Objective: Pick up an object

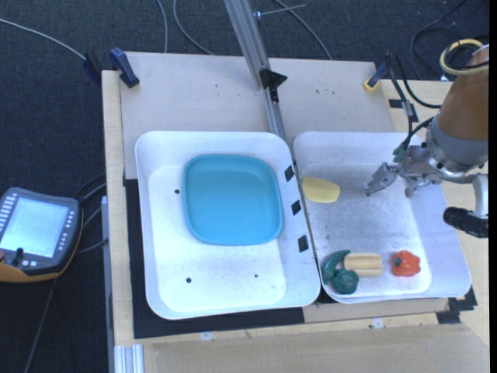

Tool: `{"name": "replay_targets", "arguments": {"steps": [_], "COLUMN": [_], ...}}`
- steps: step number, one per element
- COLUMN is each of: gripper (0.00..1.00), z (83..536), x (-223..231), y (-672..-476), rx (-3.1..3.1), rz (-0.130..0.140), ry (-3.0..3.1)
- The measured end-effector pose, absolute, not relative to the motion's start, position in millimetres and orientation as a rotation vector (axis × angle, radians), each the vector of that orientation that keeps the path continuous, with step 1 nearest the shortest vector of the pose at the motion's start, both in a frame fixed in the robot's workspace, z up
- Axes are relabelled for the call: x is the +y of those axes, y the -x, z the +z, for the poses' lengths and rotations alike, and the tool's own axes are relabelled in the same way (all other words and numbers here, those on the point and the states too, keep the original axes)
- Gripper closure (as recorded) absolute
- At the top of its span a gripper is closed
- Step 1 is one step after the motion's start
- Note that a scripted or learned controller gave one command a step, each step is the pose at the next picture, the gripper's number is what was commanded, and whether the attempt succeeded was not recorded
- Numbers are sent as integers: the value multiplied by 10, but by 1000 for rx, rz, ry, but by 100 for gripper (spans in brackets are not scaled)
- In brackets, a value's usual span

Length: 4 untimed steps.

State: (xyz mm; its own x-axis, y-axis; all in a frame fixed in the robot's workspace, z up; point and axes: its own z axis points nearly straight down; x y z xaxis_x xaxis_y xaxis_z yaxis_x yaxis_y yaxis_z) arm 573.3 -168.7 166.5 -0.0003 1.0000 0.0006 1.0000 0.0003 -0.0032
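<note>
gripper (380, 181) hangs over bare right bin (365, 231) floor, finger state unreadable; yellow piece (321, 190) lies beside it, so descending here likely grasps nothing.

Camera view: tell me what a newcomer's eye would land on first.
The blue plate lying in the left bin stands out most. In the right bin, a red pepper, a tan block and a green vegetable line its near edge, with a yellow piece by the divider.
</note>
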Motion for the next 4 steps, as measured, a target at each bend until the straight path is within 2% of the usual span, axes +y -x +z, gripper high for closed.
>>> {"name": "replay_targets", "arguments": {"steps": [1,3,4], "gripper": [100,100,100], "z": [1793,2839,2958], "x": [-1688,-1782,-1781], "y": [-5745,-5807,-5810], "rx": [-2223,-2225,-2223], "rz": [-2,-5,-2], "ry": [2222,2225,2222]}}
